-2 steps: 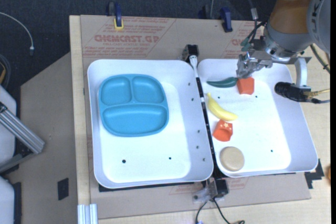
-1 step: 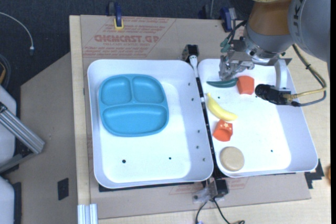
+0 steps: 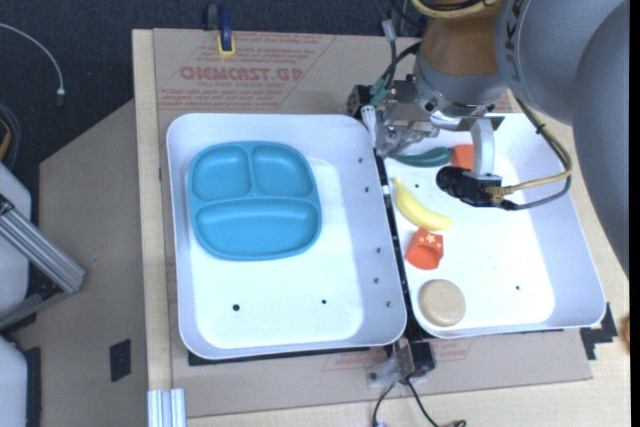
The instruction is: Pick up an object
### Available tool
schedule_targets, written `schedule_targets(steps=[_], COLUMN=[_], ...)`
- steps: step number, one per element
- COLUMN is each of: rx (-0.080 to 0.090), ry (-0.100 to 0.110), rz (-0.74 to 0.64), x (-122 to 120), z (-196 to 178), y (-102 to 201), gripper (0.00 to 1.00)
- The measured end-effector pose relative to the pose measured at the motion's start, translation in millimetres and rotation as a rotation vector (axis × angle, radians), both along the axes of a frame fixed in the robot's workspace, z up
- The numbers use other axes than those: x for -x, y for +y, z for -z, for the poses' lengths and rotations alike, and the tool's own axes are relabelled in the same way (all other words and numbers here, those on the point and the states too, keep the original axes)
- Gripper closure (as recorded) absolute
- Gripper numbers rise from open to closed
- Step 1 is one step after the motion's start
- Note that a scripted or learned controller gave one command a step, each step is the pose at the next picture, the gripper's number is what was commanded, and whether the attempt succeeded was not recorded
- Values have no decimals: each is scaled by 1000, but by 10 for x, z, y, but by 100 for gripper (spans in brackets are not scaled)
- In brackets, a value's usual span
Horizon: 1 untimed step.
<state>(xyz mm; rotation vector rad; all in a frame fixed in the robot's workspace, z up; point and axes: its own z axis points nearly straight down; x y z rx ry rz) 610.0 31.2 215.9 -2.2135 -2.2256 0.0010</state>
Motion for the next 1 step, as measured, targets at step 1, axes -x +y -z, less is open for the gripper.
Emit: schedule_targets(steps=[1], rx=[0], ry=[0], rz=[-1], x=[145], z=[-25], y=[613], gripper=[100])
